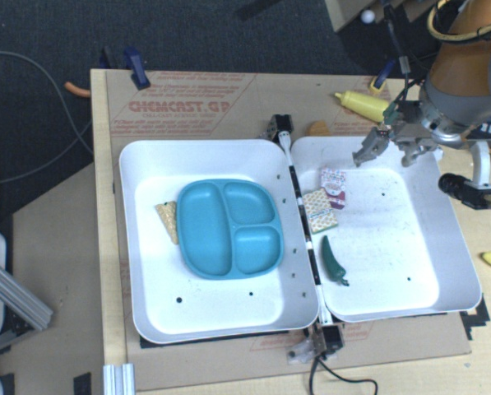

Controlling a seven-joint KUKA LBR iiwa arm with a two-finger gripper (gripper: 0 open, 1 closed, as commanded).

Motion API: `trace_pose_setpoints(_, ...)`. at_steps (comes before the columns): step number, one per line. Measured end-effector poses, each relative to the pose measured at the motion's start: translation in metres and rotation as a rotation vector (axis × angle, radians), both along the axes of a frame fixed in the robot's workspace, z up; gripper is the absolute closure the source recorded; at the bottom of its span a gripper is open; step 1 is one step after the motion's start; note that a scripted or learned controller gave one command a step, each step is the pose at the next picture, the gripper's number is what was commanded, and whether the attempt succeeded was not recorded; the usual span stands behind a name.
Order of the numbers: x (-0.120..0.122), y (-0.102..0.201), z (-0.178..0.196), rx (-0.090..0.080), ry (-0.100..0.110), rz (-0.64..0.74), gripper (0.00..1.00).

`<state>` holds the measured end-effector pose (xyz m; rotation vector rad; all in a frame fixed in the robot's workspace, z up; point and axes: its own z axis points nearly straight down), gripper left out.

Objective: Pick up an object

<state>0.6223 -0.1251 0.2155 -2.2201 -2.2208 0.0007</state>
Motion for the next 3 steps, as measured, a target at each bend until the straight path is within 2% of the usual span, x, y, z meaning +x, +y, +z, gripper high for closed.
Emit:
trace_pose_setpoints(1,0.014,0.033,-0.054,0.001,0.002,0.001,0.0)
trace_pose_setpoints(2,-0.005,0.033,-0.116,0.001,-0.013,0.0,0.0)
trace_pose_setpoints(3,0.025,0.032,-0.131,-0.001,-0.003,0.0,0.0)
